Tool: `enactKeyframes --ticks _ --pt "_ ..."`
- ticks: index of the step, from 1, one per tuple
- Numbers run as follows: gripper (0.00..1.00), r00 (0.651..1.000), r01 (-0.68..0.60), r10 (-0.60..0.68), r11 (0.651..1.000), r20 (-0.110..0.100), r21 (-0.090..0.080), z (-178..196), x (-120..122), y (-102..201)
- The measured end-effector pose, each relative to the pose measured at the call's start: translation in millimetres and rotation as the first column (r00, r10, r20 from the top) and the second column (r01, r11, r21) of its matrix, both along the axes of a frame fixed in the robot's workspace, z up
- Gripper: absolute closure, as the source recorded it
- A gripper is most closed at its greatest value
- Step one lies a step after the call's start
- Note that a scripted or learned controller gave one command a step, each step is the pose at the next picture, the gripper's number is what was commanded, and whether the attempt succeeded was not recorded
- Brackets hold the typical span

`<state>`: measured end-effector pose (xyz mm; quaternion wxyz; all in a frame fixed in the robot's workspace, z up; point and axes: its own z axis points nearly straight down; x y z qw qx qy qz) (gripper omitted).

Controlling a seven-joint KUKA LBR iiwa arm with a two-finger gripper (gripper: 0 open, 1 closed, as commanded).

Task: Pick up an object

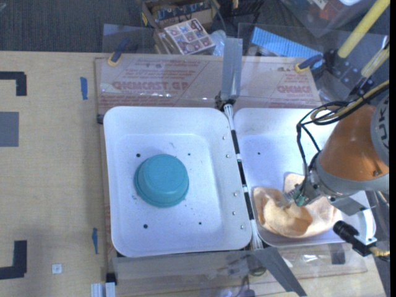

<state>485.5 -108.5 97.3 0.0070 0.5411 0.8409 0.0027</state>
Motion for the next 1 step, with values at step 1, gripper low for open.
enactKeyframes --ticks 1 --pt "1.00 0.999 0.042 -0.042 0.999 -0.012 0.002 176.5 20.0 30.6"
